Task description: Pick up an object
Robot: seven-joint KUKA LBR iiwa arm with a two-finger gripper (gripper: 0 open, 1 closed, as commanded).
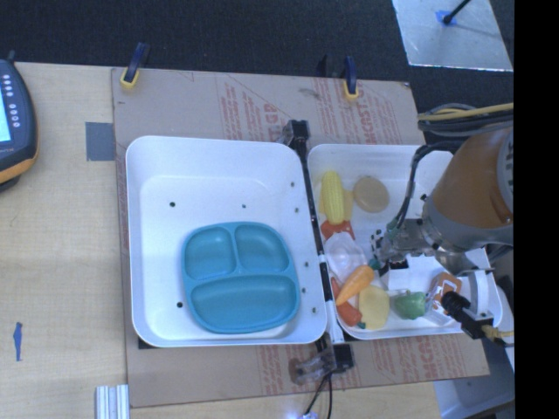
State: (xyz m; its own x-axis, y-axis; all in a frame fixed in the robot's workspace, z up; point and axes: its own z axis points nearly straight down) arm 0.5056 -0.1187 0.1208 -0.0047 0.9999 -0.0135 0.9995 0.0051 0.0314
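The right bin holds several toy foods. A yellow corn cob lies at its left, with a tan round piece beside it. Further forward lie an orange carrot, a pale yellow piece, a green piece and red pieces. My gripper hangs low over the middle of this bin, just right of a clear wrapped item. The wrist and arm cover its fingertips.
The left bin holds a blue divided plate. A black divider runs between the bins. Clamps hold the cardboard at the far edge. A pendant lies at the far left.
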